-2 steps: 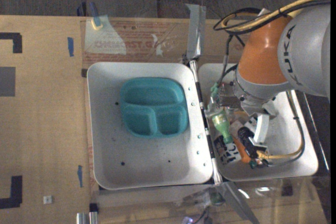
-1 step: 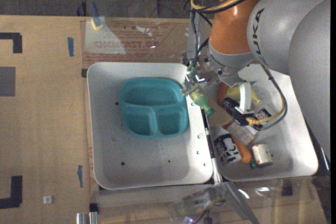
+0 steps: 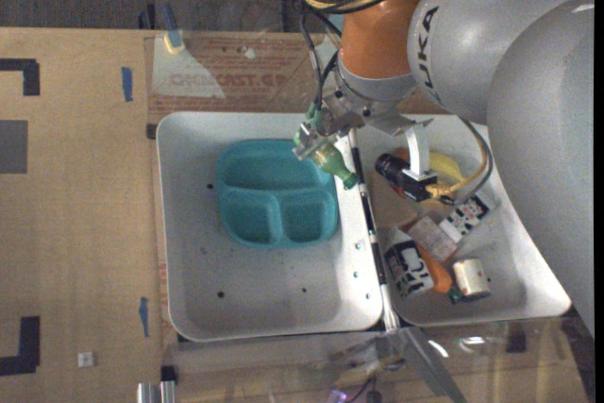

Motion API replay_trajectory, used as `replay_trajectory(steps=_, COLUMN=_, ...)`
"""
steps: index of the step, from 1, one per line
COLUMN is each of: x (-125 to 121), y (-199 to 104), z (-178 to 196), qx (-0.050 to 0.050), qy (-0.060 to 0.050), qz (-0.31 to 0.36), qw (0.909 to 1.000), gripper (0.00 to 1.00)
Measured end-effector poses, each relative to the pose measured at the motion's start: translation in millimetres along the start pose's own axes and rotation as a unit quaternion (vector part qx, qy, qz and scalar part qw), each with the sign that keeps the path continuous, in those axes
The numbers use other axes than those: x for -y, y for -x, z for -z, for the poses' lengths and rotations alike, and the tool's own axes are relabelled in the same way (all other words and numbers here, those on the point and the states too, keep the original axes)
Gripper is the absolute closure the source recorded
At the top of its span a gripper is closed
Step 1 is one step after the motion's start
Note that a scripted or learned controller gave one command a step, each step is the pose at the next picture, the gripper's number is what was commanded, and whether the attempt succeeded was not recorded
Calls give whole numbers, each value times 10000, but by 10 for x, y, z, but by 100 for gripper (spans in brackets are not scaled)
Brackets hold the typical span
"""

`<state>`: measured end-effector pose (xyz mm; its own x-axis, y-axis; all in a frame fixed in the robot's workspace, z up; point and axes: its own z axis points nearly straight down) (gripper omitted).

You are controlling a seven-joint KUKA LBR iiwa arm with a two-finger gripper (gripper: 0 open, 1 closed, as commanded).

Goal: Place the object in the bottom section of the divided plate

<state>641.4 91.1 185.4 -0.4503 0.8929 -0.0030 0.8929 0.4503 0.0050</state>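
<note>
A green object (image 3: pixel 340 167) is seen pinched in the gripper (image 3: pixel 319 144) at the teal plate's (image 3: pixel 274 193) upper-right rim and should be lowered gently into the bottom section.

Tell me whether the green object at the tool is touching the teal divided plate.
Cannot tell. In the camera view the green object at the tool overlaps the upper right rim of the divided plate, but the slanted view shows neither contact nor gap.
</note>
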Motion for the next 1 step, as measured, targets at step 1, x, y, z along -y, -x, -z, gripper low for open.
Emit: replay_trajectory(steps=1, x=-1, y=0, z=2, qx=1, qy=1, qz=1, qw=10000, gripper=0)
